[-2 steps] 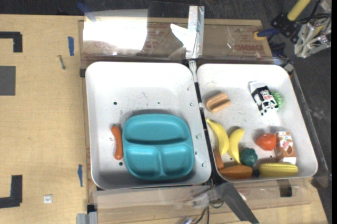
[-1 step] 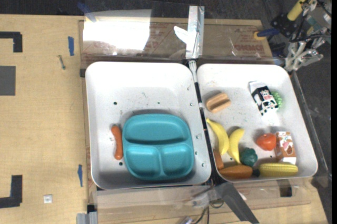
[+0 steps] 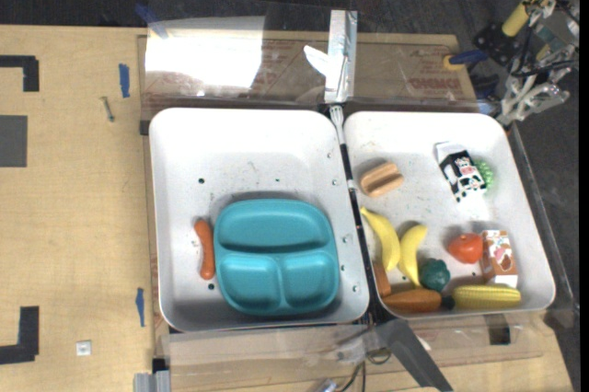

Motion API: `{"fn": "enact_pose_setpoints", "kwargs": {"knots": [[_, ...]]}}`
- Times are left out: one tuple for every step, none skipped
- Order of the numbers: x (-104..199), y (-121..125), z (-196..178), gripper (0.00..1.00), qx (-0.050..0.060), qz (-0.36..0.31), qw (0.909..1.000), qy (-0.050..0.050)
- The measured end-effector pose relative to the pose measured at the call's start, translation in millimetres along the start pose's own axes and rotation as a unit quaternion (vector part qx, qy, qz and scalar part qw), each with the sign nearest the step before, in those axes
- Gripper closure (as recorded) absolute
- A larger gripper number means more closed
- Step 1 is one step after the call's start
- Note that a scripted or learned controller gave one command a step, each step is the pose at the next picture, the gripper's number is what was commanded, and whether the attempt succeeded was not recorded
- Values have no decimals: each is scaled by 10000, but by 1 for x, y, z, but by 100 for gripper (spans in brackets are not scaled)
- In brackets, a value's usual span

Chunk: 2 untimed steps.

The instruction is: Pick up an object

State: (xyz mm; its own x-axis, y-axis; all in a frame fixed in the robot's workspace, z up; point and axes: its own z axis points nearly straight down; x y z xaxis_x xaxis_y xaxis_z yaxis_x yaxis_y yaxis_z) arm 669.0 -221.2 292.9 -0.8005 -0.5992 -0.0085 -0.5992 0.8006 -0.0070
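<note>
As viewed from above at a slant: two white bins side by side on bench (image 3: 64, 197).
Left bin (image 3: 248, 146): teal divided tray (image 3: 274, 257) at near centre; orange sausage (image 3: 206, 249) just beside tray's left edge.
Right bin (image 3: 414, 137): candidate objects, all loose on the floor.
Far half: hot dog bun (image 3: 381, 178) near the dividing wall; cow-print carton (image 3: 463, 172) toward the right wall, apart from bun.
Near half: two bananas (image 3: 398, 243) touching; green ball (image 3: 434, 273) beside them; carrot (image 3: 411, 298) and corn cob (image 3: 486, 295) along the near wall; red tomato (image 3: 466, 247) touching small printed carton (image 3: 499, 254).
Gripper (image 3: 532, 91): beyond right bin's far right corner, outside both bins, well apart from every object.
Jaw state: cannot tell; too small and cluttered. Nothing seen held.
</note>
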Motion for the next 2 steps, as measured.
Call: {"fn": "enact_pose_setpoints", "kwargs": {"knots": [[0,-1,-31,100,13,-357,9994,-11],[67,48,-30,100,-17,-1566,9877,12]]}}
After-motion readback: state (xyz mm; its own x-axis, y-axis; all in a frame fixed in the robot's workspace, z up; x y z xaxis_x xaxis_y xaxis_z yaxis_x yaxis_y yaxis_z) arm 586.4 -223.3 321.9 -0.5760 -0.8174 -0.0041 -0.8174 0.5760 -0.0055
